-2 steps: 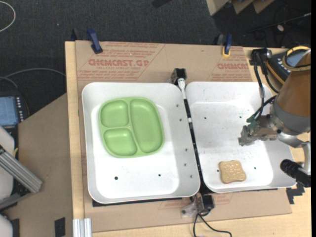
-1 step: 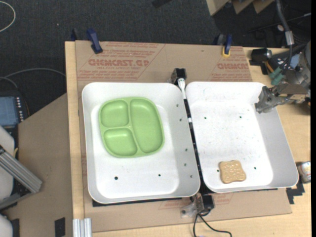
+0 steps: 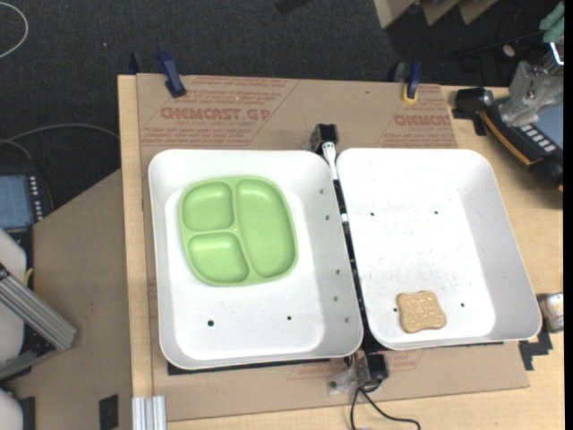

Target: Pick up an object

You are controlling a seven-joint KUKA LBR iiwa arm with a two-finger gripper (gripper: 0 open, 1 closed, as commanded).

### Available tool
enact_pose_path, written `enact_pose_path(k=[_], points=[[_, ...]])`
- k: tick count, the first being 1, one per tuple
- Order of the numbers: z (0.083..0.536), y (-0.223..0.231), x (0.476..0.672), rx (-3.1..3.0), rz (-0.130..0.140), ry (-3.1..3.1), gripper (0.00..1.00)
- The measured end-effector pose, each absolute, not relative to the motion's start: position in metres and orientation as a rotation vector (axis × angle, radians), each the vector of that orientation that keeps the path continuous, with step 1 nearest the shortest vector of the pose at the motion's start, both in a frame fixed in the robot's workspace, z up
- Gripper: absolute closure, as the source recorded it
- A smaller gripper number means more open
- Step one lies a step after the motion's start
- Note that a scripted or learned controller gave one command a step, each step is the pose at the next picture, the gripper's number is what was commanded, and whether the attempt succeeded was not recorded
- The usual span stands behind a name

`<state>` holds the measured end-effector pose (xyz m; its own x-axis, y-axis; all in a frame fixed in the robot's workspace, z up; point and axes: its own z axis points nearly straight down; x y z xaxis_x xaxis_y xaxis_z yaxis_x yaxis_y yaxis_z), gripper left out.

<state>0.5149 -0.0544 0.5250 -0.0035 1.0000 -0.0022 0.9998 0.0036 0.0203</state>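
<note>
— Where is the object?
— A tan, biscuit-like square (image 3: pixel 421 312) lies flat in the right bin (image 3: pixel 466 195), near its near edge. It is almost as deep as wide, so I can't tell its long axis.
— And around it?
— The left bin (image 3: pixel 170 285) holds a green divided plate (image 3: pixel 239 231). Both bins sit on a brown board (image 3: pixel 269 106) with red lettering, over dark carpet (image 3: pixel 224 16).
— The claw?
— The gripper (image 3: pixel 530 92) sits at the far right, well apart from the biscuit. Whether it is spread or closed I cannot tell.
</note>
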Motion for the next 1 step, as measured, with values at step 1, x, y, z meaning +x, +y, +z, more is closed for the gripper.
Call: enact_pose_path(k=[1], points=[[0.4537,-0.0360,0.4774,2.224,-0.007,2.227,1.00]])
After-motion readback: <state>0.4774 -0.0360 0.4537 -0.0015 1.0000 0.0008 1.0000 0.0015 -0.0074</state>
